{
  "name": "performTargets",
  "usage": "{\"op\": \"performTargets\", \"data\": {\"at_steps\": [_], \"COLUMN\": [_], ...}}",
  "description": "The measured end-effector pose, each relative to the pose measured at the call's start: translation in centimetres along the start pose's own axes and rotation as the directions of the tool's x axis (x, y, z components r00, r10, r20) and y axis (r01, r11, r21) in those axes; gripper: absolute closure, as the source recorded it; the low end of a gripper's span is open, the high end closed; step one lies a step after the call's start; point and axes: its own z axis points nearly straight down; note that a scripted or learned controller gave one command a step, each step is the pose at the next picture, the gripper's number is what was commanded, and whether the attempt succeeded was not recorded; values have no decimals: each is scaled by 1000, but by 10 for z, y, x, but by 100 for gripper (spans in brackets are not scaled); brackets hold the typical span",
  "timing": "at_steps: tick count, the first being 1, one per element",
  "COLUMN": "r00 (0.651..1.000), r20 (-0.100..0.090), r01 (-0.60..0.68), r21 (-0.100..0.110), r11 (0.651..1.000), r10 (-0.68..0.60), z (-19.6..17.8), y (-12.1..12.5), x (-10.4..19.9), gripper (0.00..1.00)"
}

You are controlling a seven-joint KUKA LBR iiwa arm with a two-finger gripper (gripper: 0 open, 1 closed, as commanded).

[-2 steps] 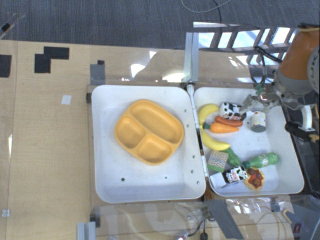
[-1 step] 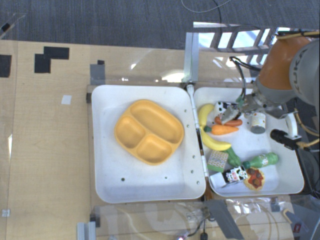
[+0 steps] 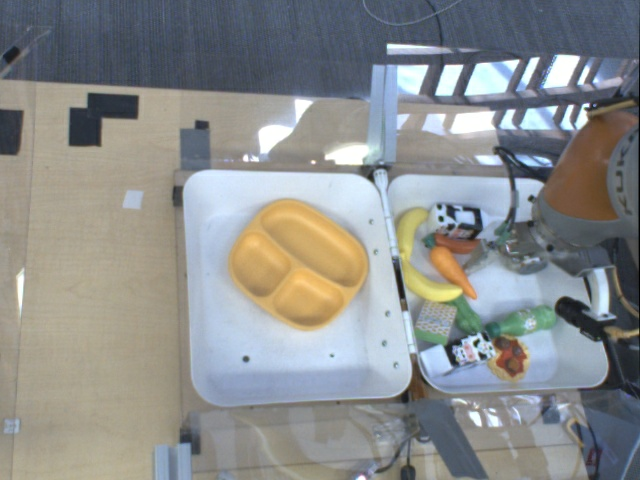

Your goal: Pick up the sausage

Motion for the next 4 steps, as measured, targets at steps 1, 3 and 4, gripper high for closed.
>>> {"op": "performTargets", "data": {"at_steps": [1, 3, 4], "r00": [898, 980, 978], "r20": [-3, 7, -1], "r01": [441, 201, 207], "r21": [9, 0, 0], "r11": [898, 980, 978], "r10": [-441, -201, -207], "z": [-33, -16, -16], "y": [-22, 27, 28], "x": [-21, -15, -10], "gripper": [0, 100, 0]}}
